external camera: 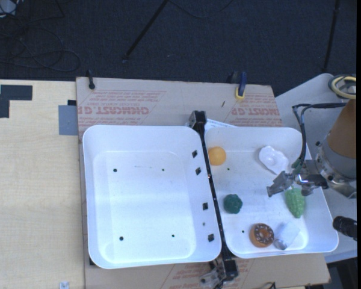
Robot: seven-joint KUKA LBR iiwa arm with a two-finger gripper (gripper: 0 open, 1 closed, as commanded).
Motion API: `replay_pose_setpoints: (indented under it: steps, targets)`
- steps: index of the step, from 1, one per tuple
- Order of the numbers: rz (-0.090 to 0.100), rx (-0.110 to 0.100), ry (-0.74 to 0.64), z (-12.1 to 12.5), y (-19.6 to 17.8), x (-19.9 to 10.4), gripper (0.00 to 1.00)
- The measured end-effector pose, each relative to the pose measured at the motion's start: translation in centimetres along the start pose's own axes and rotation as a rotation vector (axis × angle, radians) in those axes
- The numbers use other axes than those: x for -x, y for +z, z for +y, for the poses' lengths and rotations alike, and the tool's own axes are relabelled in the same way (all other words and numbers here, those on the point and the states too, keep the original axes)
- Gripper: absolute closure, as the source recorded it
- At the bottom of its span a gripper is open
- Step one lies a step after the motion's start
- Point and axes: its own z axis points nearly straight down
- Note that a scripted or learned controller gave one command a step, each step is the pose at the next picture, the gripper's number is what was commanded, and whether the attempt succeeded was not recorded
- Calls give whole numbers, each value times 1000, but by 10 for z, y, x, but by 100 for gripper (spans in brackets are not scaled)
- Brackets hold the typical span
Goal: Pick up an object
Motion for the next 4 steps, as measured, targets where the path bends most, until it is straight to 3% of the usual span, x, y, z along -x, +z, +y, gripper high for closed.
replay_pose_setpoints:
  steps: [1, 2, 3, 4]
  targets:
    - [0, -4, 4, 1, 41, 66, 0]
    - [-4, 18, -5, -17, -164, 24, 0]
    - [7, -17, -1, -22, 31, 8, 0]
    - [-2, 1, 3, -19, 12, 64, 0]
